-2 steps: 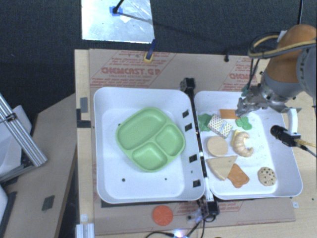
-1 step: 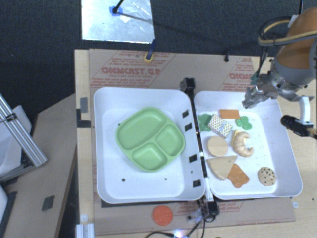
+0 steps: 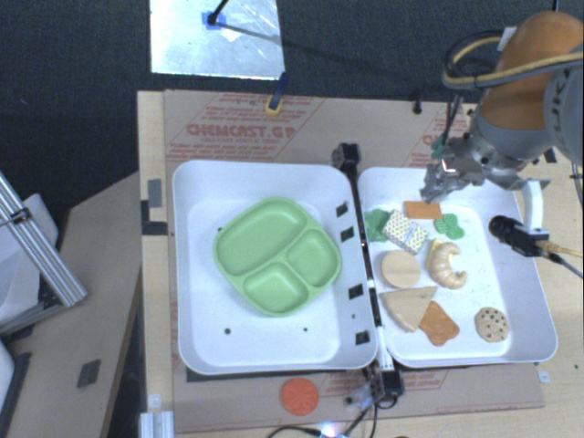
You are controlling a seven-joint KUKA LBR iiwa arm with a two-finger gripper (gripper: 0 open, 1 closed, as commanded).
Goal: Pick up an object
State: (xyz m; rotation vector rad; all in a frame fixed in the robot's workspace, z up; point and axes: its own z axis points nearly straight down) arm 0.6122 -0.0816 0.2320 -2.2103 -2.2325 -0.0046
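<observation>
- We see the counter (image 3: 228, 121) carrying two white bins; the left bin (image 3: 196, 245) holds a green divided plate (image 3: 276, 255), and the right bin (image 3: 529, 327) holds all the small food items.
- The arm (image 3: 529, 71) hangs over the far edge of the right bin, and the tool (image 3: 441, 186) is just above the orange flat piece (image 3: 422, 211). We cannot tell if the tool is apart or together, and nothing is visibly clamped.
- The items lie crowded: croissant (image 3: 446, 265), round cracker (image 3: 400, 269), wedge (image 3: 408, 306), patterned block (image 3: 404, 231), green pieces (image 3: 447, 227). We think the tool may push a neighbour instead of catching one.
- The orange piece looks thin and flat near the bin wall, so we judge it could slip out.
- The cookie (image 3: 491, 323) is apart, near the front right corner, and seems easier.
</observation>
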